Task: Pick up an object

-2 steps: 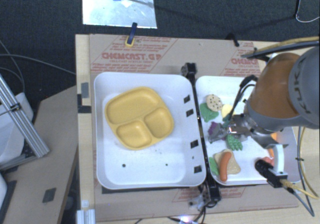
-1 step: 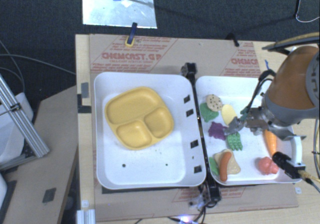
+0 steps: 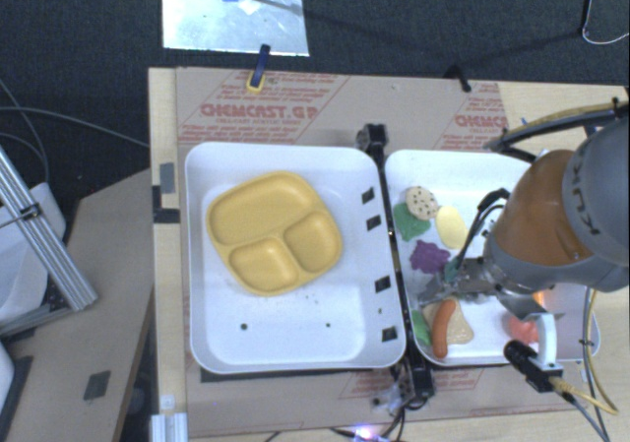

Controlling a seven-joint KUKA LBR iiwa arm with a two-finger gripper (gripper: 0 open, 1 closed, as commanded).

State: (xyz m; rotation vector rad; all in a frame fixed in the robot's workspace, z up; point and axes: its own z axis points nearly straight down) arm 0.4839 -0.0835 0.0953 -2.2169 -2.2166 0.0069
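Observation:
The right bin (image 3: 463, 162) holds several toy foods: a speckled cookie (image 3: 422, 201), a green leaf piece (image 3: 409, 223), a pale yellow piece (image 3: 450, 226), a purple grape bunch (image 3: 428, 256), an orange sausage (image 3: 442, 326) lying on a beige piece (image 3: 461, 334), and a pink-red piece (image 3: 522, 329). My gripper (image 3: 441, 286) is low in this bin, just below the purple grapes and just above the sausage's upper end. The grey and orange wrist (image 3: 536, 223) covers the bin's right half. Whether anything is in the gripper is hidden.
The left bin (image 3: 285, 153) holds a yellow divided plate (image 3: 274, 231) in its upper half. A black divider with clips (image 3: 386, 233) runs between the bins. Cardboard lies under both bins, and a metal frame (image 3: 39, 243) stands at the far left.

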